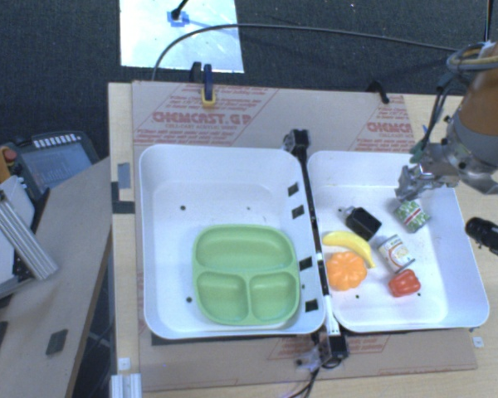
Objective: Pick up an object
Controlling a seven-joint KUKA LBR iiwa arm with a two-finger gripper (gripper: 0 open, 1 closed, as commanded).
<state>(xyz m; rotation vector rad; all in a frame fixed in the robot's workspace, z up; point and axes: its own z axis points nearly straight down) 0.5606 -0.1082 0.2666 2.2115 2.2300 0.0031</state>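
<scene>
Look to the right bin (pixel 461 305) first: your arm reaches in from the right, and its hand (pixel 413 186) hangs over the bin's upper right part. You cannot tell from this angle whether the hand is open or closed. Directly below it lies a small green and white can (pixel 412 214), so close to the hand that contact cannot be ruled in or out.

The other things sit lower in the same bin. A black block (pixel 363 221) lies near the middle, with a yellow banana (pixel 349 245) just beneath it. An orange pumpkin-shaped piece (pixel 345 271) touches the banana's underside. To the right of the banana you see a small white bottle with a red label (pixel 395 251), tilted, and below it a red pepper (pixel 405 283).

The left bin (pixel 162 222) holds a green divided plate (pixel 246 274), lying flat in its lower half. Both bins rest side by side on the desk (pixel 332 110), which is covered by a printed cardboard sheet.
</scene>
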